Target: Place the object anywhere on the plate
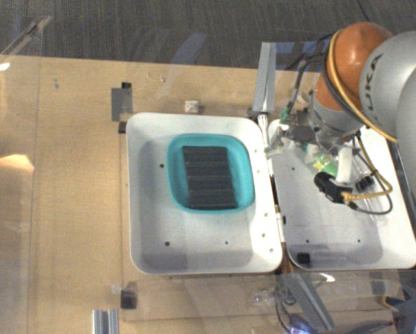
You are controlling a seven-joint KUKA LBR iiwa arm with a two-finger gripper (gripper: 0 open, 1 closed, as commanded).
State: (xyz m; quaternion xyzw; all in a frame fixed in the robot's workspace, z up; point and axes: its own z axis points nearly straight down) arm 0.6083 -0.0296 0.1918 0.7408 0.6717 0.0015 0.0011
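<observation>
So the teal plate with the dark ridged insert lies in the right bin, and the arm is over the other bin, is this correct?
Not quite. The camera view shows the teal plate with its dark ridged insert in the left bin. The arm is over the other bin, the right bin.

Grey arm (403,75) w/ orange band (354,51), black and yellow cables (364,193) at wrist.

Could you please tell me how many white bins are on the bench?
2: the left bin holds the teal plate; the right bin lies under the arm.
</observation>
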